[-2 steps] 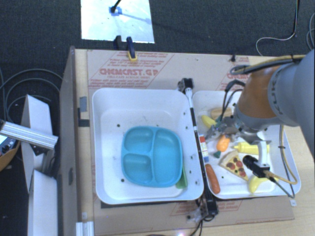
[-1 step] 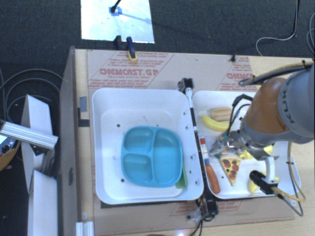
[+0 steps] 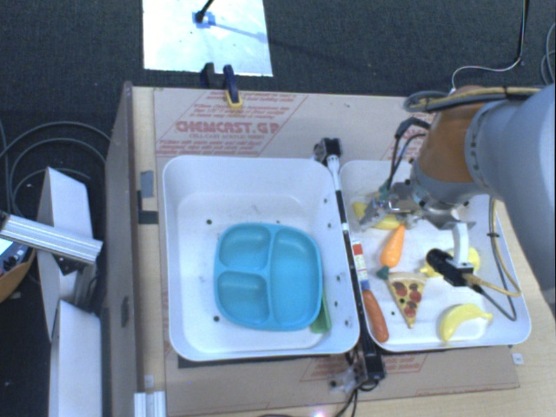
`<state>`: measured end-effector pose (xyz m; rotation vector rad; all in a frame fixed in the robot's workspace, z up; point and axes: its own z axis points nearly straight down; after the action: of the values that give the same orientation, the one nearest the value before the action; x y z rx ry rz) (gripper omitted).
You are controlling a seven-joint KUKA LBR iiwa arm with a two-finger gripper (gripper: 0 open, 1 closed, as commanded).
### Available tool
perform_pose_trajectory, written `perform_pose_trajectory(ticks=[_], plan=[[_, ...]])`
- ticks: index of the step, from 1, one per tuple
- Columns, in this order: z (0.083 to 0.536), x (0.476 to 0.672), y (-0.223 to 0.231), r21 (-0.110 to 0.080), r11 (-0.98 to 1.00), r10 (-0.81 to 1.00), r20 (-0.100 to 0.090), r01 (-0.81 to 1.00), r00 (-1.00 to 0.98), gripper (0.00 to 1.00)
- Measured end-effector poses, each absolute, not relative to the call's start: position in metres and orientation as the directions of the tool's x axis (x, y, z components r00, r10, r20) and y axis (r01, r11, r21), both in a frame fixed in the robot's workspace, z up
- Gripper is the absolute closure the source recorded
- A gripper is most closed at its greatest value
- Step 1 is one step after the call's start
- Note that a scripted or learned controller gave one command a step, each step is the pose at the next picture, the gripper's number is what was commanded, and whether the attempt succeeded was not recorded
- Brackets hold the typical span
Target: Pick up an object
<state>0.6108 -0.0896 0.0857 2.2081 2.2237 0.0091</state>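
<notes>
You have the worktop (image 3: 217,120) lying under both bins, with the grey arm (image 3: 512,137) reaching in from the right across the top of the right bin (image 3: 369,181). The left bin (image 3: 187,259) sits just beside it, their walls touching along the middle. In the left bin you see a blue divided plate (image 3: 265,276) lying flat, a little toward the near side, with a small green piece (image 3: 321,320) tucked against its lower right edge.

The things you could pick up all lie in the right bin. The tool (image 3: 385,208) hangs low over that bin's upper left part. You cannot tell from here whether it is released or clenched, and nothing can be seen grasped in it. A yellow banana (image 3: 462,321) lies near the lower right corner. A pizza slice (image 3: 407,297) lies left of it, point toward the near wall. An orange carrot (image 3: 393,247) lies tilted above the slice, just below the tool. An orange-red stick (image 3: 375,314) lies along the left wall. A small yellow piece (image 3: 387,225) sits just under the tool, close to the carrot's top.
</notes>
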Motion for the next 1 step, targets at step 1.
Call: perform_pose_trajectory(ticks=[1], plan=[[0.0953,0.6074,-0.0902,0.003,0.005,1.0,0.0,1.0,-0.005,1.0]])
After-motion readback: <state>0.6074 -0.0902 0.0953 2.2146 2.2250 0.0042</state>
